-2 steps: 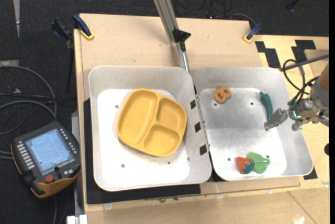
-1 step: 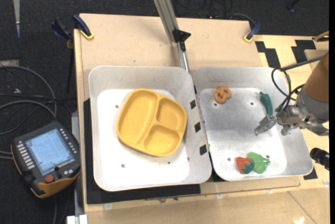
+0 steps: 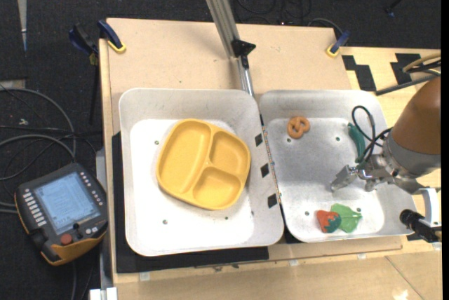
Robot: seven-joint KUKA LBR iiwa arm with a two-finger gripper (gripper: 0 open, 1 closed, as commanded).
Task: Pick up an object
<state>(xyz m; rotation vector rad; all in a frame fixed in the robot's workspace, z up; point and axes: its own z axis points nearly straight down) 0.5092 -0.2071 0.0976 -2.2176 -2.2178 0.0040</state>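
Now the pincer (image 3: pixel 344 179) hangs low over the right bin (image 3: pixel 309 106), its metal fingers (image 3: pixel 339 181) spread apart with nothing between them. Nearest to it, just toward the front of that bin, lies a green and red toy (image 3: pixel 338 219). A teal tool with a black loop (image 3: pixel 359 132) rests behind the pincer, near the bin's right side. Farther back sits an orange pretzel-shaped piece (image 3: pixel 298 127). Left of the right bin, a second white bin (image 3: pixel 140 109) holds a yellow divided tray (image 3: pixel 203 163) on the worktop (image 3: pixel 175 53).
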